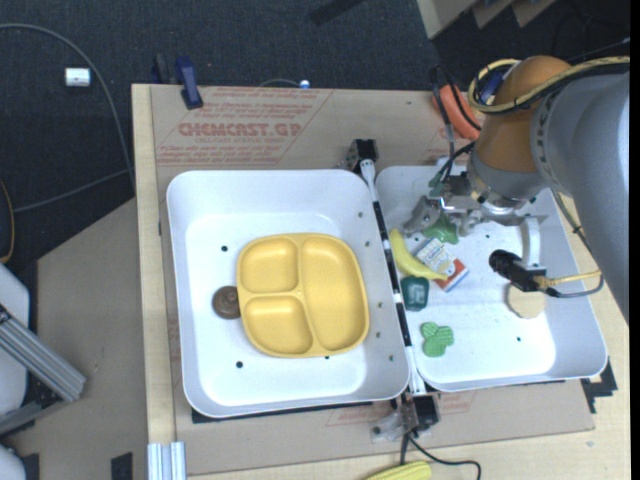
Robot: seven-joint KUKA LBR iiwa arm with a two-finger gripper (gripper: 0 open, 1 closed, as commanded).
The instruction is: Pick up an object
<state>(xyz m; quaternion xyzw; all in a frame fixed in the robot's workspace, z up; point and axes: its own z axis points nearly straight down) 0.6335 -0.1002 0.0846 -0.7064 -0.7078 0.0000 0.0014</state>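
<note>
The right bin [560, 338] holds several small items. A yellow banana [405, 256] lies along its left wall. Beside it sits a small white, red and green carton [440, 260]. Below these are a teal block [414, 292] and a green leafy toy [436, 338]. A tan disc [525, 302] lies further right. My gripper [438, 218] is low over the bin's upper left part, just above the carton and the banana's top end. I see nothing lifted in it.
The left bin [200, 368] bears a yellow divided plate [300, 294] with a brown round piece [226, 302] at its left side. The grey arm with its orange band [510, 143] crosses the right bin's far corner. A black piece with a cable [506, 264] hangs over that bin.
</note>
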